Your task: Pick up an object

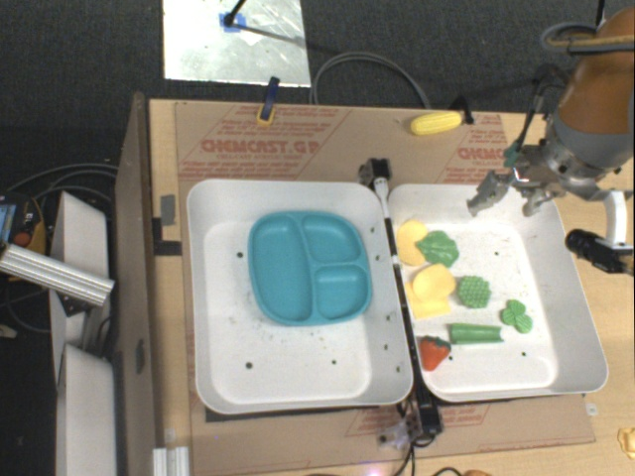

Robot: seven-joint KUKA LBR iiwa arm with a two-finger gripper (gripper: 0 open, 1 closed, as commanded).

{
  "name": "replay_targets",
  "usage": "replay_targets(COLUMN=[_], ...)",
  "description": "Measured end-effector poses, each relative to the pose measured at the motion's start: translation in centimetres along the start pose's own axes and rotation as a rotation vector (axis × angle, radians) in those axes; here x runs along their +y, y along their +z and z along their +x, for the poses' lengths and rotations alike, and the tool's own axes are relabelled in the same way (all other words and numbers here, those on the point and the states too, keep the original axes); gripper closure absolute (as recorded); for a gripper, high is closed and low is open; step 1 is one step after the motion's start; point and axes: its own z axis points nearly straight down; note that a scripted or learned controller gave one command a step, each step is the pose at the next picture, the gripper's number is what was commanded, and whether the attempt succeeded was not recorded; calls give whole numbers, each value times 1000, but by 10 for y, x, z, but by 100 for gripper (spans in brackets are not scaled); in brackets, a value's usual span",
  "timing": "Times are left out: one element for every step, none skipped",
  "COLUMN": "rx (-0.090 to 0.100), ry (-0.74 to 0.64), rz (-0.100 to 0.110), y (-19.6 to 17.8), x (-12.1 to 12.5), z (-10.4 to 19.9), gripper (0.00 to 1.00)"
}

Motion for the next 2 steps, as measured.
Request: replay_targets(rx=[1,2], ry=[7,3], rz=[14,6], y=[119,162], x=[-60,-108], z=[-33,-10], gripper=[0,0])
